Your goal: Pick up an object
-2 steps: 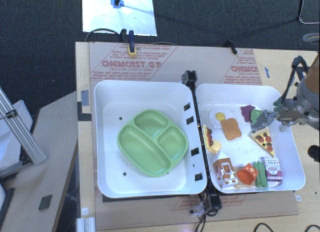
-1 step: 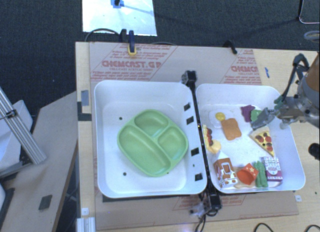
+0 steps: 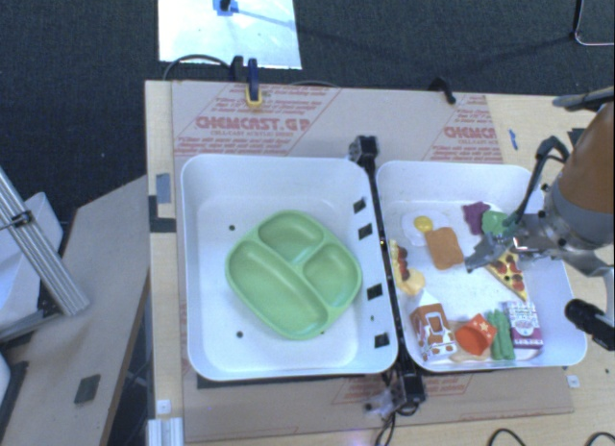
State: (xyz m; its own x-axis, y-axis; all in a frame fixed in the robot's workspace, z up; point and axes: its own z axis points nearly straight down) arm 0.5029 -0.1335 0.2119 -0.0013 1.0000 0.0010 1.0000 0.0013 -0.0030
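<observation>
My gripper (image 3: 490, 250) hangs low over the right bin (image 3: 557, 285), reaching in from the right on the grey arm (image 3: 577, 199). Its tip sits just above the pointed end of a pizza slice (image 3: 511, 274). A green toy (image 3: 494, 221) and a purple piece (image 3: 476, 213) lie just behind the tip. A brown toast slice (image 3: 444, 247) and a fried egg (image 3: 422, 226) lie to the left of it. I see nothing lifted in the gripper.
Along the right bin's front are a small carton (image 3: 431, 330), an orange-red toy (image 3: 473, 336), a green toy (image 3: 502, 333) and a pink-and-white packet (image 3: 524, 325). A yellow-and-red toy (image 3: 405, 271) lies by the divider. The left bin (image 3: 207, 204) holds a green divided plate (image 3: 293, 273).
</observation>
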